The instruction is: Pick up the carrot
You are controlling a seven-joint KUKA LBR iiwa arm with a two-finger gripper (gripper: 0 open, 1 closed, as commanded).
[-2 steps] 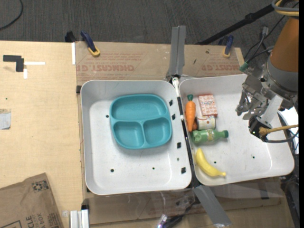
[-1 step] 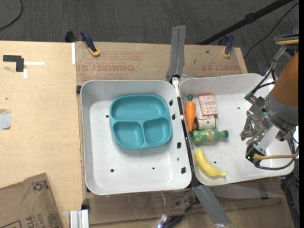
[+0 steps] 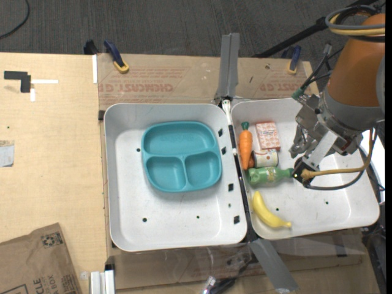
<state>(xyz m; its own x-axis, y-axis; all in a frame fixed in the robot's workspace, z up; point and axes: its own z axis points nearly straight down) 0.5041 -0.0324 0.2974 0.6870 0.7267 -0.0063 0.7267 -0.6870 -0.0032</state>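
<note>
The carrot [image 3: 245, 149] lay in the right bin [image 3: 334, 208], lengthwise against its left wall, green top toward the far side and thin tip toward the near side. A small pink box [image 3: 267, 135] sat just beside its upper half, and a short can [image 3: 265, 158] appeared to touch its lower half. A green bottle [image 3: 270, 175] lay on its side across the carrot's tip, and a banana [image 3: 269, 212] rested nearer the front corner. The left bin [image 3: 127, 216] held a teal divided plate [image 3: 181, 155].

The arm [image 3: 358, 72] reached in from the right and held the tool [image 3: 302, 144] over the right bin's middle, apart from the carrot, with the box and can between them. We could not tell whether the tool was spread or pressed together. Nothing was visibly caught in it, and we judged that the pick had not yet begun.

We saw several risks in how tightly the carrot was hemmed in. The wall on one side and the can and box on the other left little room, so a descent slightly off line could strike the bin's rim or close on the can instead. A push against the bottle could roll it and shift the carrot. The carrot's smooth taper could also let it slide out of a grip taken too near the tip.
</note>
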